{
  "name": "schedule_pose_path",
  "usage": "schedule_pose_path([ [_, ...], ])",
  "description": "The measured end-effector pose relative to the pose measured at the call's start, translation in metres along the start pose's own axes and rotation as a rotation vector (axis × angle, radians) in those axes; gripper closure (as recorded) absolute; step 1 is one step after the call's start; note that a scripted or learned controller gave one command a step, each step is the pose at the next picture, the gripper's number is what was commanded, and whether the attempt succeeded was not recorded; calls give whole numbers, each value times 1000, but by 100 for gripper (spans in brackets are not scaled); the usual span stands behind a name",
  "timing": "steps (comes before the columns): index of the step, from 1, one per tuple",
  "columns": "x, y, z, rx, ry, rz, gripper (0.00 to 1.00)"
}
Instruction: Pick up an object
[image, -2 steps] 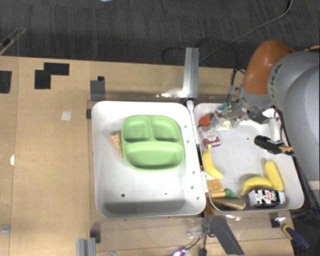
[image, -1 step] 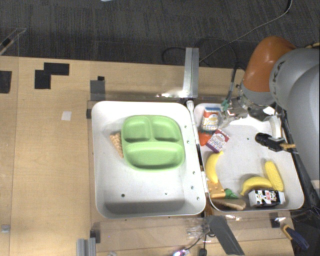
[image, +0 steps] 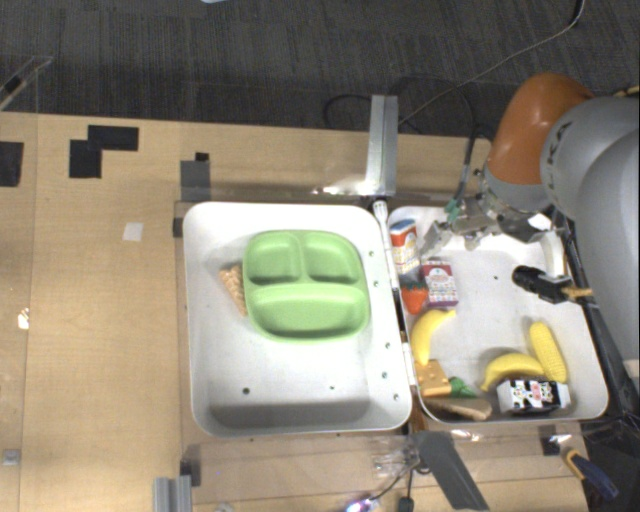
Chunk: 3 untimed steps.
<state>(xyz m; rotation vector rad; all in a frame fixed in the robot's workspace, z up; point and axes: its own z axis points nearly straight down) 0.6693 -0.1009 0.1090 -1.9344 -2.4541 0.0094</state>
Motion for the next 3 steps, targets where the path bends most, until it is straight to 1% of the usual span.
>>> schedule_pose_path([
  [1, 17, -85, 20, -28, -13, -31, 0],
  [2, 58, -9, -78, -22, -13, -253, 0],
  [3, 42, -33, -134, -21, -16, -362, 0],
])
